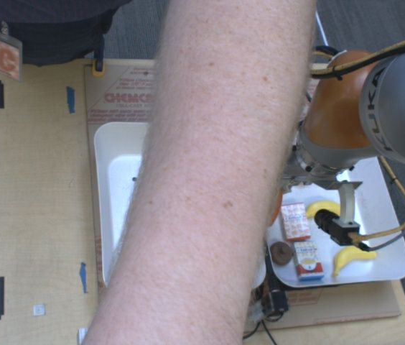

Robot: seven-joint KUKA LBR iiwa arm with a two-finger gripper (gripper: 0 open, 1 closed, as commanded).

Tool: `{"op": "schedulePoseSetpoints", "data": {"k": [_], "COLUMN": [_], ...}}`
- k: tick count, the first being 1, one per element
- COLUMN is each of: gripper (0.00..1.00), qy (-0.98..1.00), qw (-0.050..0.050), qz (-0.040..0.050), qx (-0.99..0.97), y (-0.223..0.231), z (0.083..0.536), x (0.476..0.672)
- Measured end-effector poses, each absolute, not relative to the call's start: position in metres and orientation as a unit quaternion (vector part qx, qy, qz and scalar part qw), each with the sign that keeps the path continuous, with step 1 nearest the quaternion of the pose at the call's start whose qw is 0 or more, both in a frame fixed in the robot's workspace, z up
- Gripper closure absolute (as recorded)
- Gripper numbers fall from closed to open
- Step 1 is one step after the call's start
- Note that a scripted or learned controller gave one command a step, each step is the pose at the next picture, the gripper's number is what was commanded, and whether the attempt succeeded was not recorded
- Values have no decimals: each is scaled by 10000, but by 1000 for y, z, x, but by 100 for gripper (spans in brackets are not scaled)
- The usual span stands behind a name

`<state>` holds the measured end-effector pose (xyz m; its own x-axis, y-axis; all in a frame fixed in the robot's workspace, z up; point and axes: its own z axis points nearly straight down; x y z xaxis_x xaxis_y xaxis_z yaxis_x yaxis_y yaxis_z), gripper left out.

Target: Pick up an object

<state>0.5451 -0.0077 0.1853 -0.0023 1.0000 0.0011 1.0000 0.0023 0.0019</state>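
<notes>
A bare human forearm (217,157) crosses the view from top to bottom and hides much of both bins. The right bin (396,257) holds a yellow banana (322,208), a second banana (351,257), a red and white box (295,221), a smaller red, white and blue box (308,259) and a brown round piece (281,252). My gripper (292,185) hangs below the orange wrist band, over the right bin's left part, just above the red and white box. The forearm covers its tip. A small orange patch (278,203) peeks out beside the forearm.
The left bin (109,164) shows its white left wall and part of its floor; the forearm hides the remainder. A cardboard sheet (120,95) lies under the bins on the wooden bench (30,192). Black cables (271,300) lie at the right bin's front left corner.
</notes>
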Motion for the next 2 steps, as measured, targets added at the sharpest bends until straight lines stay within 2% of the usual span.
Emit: {"op": "schedulePoseSetpoints", "data": {"k": [2], "gripper": [100], "qy": [7078], "qw": [22], "qz": [23], "qx": [7064], "y": [-8], "z": [205], "x": [547]}}
